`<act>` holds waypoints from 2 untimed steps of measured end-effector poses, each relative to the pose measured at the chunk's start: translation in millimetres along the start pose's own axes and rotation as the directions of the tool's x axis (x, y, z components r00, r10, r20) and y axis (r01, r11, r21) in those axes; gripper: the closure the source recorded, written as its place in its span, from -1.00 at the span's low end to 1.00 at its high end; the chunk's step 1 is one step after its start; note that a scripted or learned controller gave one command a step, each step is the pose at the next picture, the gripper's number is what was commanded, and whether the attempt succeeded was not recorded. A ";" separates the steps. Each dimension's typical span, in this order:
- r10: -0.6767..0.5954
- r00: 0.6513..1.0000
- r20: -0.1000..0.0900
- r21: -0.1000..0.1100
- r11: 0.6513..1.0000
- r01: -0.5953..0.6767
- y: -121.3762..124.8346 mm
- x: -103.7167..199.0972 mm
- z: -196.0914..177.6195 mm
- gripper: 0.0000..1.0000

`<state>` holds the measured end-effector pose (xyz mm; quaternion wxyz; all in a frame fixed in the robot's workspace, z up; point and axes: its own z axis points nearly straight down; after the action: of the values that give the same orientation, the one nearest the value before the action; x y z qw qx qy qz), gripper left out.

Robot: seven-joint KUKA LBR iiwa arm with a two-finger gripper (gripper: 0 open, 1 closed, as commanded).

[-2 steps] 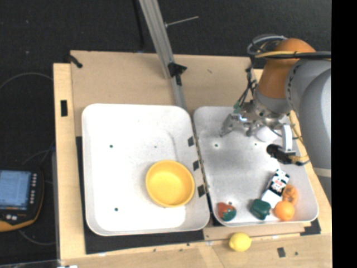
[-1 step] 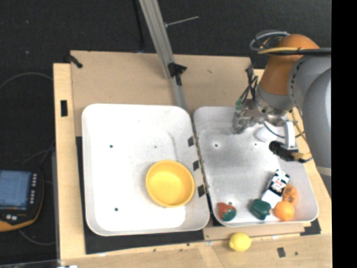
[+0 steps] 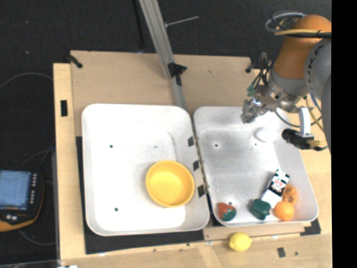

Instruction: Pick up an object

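The jaws [image 3: 249, 111] hang over the far edge of the right bin [image 3: 234, 149]; I cannot tell if they are spread or closed, because they look too small and dark. In the near corner of this bin lie an orange [image 3: 284, 210], a green block [image 3: 260, 208], a red fruit [image 3: 226, 210] and perhaps a small printed carton [image 3: 277, 182]. A yellow bowl [image 3: 169, 183] sits in the left bin [image 3: 122, 144]. A lemon [image 3: 240, 242] rests on the worktop [image 3: 111, 77] just outside the right bin.

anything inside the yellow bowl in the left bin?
The yellow bowl sits upright in the left bin, and its visible interior shows only plain yellow, with no object in it. Whatever is beneath the bowl on the bin floor is covered and can't be judged.
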<state>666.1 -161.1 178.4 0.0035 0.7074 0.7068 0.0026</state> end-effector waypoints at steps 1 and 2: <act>-0.004 1.000 0.000 -0.001 1.000 0.004 4.4 5.6 -63.2 1.00; -0.005 1.000 0.000 0.000 1.000 0.005 6.3 4.4 -118.3 1.00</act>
<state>671.3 -156.5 296.8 0.0034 0.7055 0.7087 0.0025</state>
